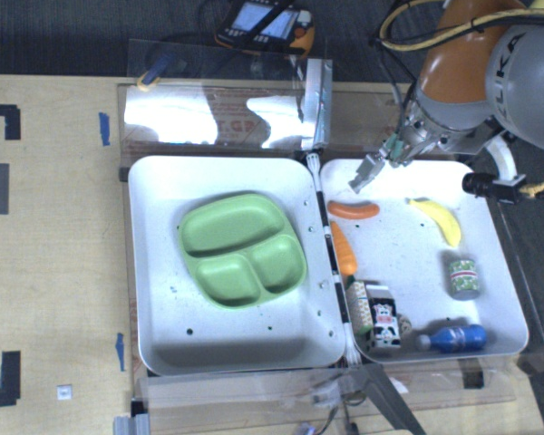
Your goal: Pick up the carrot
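The counter (pixel 54 243) is light wood with black square marks and small blue tape bits. 2 white bins sit on it side by side, touching in the middle. The left bin (pixel 154 333) is the bigger one. The right bin (pixel 508 315) sits by the counter's right edge.

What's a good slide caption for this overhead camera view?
Gripper hovers above the right bin, near a carrot and sausage.

Carrot (pixel 344 251) hard against bin wall (pixel 330 243)
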Robot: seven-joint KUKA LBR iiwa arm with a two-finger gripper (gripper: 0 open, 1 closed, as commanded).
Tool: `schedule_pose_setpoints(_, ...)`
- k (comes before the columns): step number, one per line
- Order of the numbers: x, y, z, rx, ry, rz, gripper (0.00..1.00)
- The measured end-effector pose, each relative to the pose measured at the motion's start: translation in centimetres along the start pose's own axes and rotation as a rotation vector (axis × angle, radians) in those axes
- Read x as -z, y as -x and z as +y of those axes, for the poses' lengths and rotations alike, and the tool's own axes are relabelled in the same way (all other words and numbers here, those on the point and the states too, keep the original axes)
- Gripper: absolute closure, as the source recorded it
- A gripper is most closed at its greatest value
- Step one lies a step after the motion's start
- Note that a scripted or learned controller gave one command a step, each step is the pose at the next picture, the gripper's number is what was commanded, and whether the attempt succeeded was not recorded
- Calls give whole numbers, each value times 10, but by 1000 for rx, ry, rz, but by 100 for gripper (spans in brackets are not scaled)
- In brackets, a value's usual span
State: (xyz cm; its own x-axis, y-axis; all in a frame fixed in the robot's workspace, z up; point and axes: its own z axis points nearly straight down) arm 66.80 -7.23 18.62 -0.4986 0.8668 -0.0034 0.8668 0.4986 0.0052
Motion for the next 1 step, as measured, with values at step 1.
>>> schedule_pose_setpoints(1,-1,-49,-57,-144,-5,4,0)
